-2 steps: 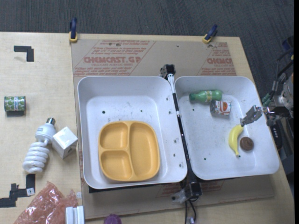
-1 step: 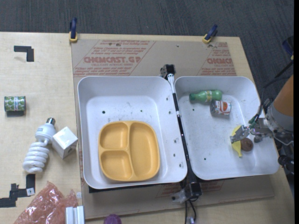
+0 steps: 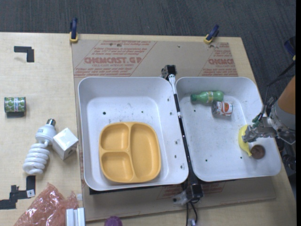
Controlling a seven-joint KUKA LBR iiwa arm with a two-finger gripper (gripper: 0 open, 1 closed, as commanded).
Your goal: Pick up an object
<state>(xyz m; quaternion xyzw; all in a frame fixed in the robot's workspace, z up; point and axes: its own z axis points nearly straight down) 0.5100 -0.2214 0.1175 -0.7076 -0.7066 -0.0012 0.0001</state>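
Claw (image 3: 250, 134) low at the right bin's (image 3: 207, 166) right wall, just over the banana (image 3: 244, 144); opening impossible to judge, nothing visibly gripped. Brown round piece (image 3: 257, 151) touching the banana's lower end. Green bottle (image 3: 207, 97) lying flat near the bin's top, can (image 3: 222, 108) just beside it. Yellow divided plate (image 3: 130, 151) sitting in the left bin (image 3: 89, 126). Bulb (image 3: 38, 149) out left on the worktop (image 3: 42, 88).

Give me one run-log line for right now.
gripper: right bin's right side, over banana | beside it: brown round object | far end: green bottle, small can | left bin: yellow tray
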